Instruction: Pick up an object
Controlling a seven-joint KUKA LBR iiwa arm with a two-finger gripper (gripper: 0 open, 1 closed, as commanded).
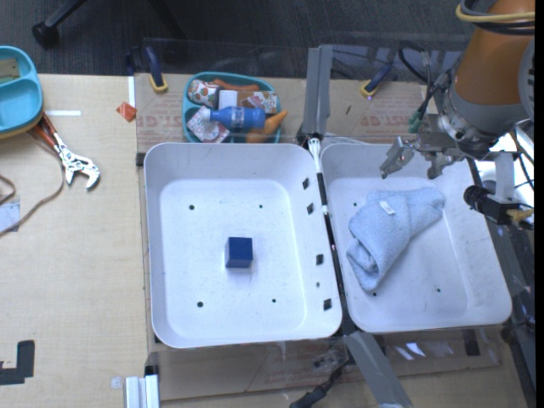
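A small blue cube lies near the middle of the left white bin. A crumpled light blue-grey cloth lies in the right white bin, reaching from its centre toward the back. My gripper hangs over the back edge of the right bin, just above and behind the cloth. Its two fingers are spread apart, one finger on the left, with nothing between them. The grey arm with its orange band rises at the upper right.
A light blue bowl full of small items stands behind the left bin. A wrench and a blue tray lie on the wooden bench at the left. Clamps and cables sit along the back edge.
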